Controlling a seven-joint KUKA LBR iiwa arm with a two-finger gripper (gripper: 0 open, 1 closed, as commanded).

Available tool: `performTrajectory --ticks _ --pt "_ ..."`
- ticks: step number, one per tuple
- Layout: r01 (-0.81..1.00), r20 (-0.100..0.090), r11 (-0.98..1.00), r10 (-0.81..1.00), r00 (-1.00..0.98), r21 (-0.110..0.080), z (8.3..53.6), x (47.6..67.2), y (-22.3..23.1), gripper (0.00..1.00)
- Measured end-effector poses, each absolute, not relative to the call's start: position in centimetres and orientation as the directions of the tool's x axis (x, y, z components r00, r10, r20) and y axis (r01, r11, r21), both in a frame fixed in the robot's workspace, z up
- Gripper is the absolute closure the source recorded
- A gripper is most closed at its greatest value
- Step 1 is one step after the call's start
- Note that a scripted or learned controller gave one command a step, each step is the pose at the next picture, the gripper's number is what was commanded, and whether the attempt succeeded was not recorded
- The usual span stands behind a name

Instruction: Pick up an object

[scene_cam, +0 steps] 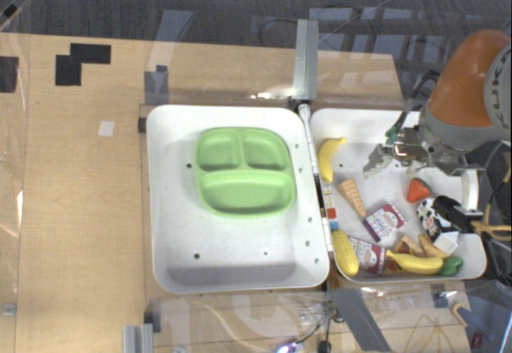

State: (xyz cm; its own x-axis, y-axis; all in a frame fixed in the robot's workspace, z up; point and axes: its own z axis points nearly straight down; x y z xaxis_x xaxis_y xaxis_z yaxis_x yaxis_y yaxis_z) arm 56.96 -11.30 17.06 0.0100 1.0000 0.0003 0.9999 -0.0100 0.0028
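My gripper (384, 156) hangs over the upper middle of the right bin (364, 121), its fingers spread open and nothing between them. A yellow banana (328, 158) lies to its left by the bin's left wall. An ice-cream cone (350, 196) lies below and left of the gripper. A purple packet (384, 222) sits below it, and an orange-red carrot (417, 190) sits to its lower right. A black-and-white toy cow (431, 216) lies just below the carrot.
Along the right bin's front edge lie a corn cob (344, 252), a printed packet (367, 254), a second banana (416, 263) and a green piece (452, 266). The left bin (172, 207) holds a green divided plate (244, 170). A metal divider (307, 71) stands behind the bins.
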Motion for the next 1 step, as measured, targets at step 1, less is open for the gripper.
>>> performTrajectory --ticks 1 --pt "1.000 0.000 0.017 1.000 -0.017 0.006 9.37 62.72 -10.49 0.00"
